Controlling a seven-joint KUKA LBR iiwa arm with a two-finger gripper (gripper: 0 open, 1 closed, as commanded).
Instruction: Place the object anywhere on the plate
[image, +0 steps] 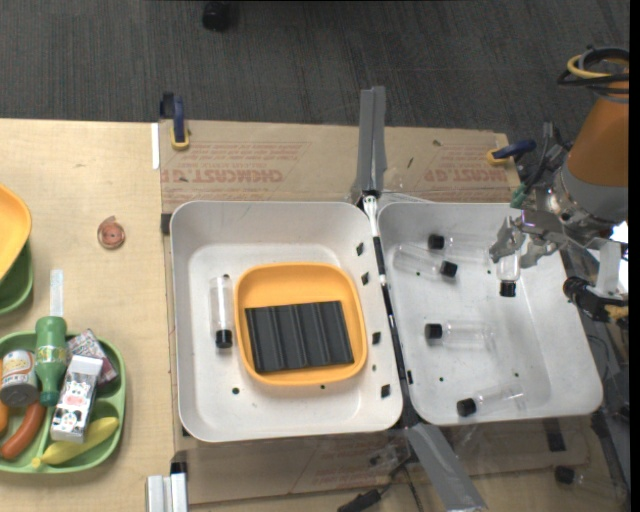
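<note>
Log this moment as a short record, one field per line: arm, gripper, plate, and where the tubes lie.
arm: reaches in from the right, over the right bin
gripper: gripper above the right bin, a clear tube with a black cap hanging upright between its fingers
plate: yellow plate in the left bin, bearing a dark ribbed block
tube beside plate: one tube on the bin floor, left of the plate, not on it
loose tubes in right bin: four, near
</note>
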